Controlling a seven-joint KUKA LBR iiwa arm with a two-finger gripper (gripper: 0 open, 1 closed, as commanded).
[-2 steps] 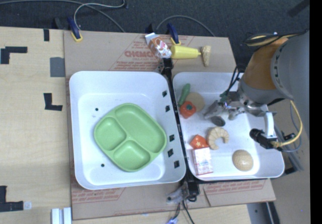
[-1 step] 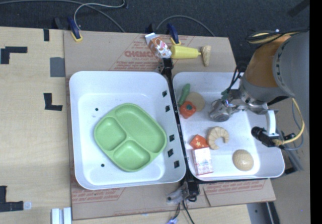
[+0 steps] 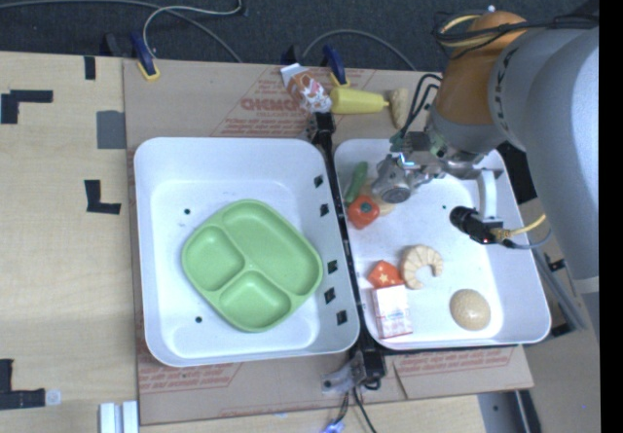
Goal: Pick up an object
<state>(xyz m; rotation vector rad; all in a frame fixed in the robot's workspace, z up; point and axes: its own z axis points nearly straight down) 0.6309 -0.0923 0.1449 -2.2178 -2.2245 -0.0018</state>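
Gripper (image 3: 394,183): lowered into right bin (image 3: 516,324), near its far-left corner, presumably lined up for a pick. Fingers' spread: cannot tell (hidden under the wrist). Likeliest target: red-orange toy (image 3: 362,212), just beside the gripper toward the divider, touching a green piece (image 3: 355,178). Elsewhere in that bin: croissant (image 3: 422,264), round bun (image 3: 469,308), small carton (image 3: 392,311). Left bin (image 3: 165,168): green divided plate (image 3: 251,264).

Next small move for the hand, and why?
Probably lower straight down. The hand sits over the upper left of the right bin, by the tomato and green vegetable, and nothing shows between its fingers.
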